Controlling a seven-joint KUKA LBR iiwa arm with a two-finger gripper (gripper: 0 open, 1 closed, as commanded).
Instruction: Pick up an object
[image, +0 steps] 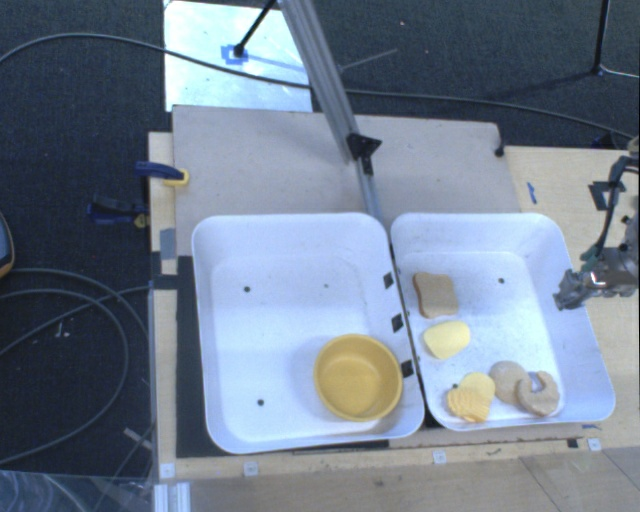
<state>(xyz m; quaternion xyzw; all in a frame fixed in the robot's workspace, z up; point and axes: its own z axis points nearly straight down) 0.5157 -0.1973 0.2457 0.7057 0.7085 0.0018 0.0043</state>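
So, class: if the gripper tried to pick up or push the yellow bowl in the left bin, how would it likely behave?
The yellow bowl looks like a thin-walled, probably plastic dish, so likely light and stiff. It sits upright on a broad base, so a push would probably slide it across the smooth left bin rather than tip it. Its glossy curved rim may slip between fingers.

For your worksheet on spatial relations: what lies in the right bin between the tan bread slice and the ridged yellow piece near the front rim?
In the camera view, a smooth pale-yellow piece lies between the bread slice and the ridged yellow piece.
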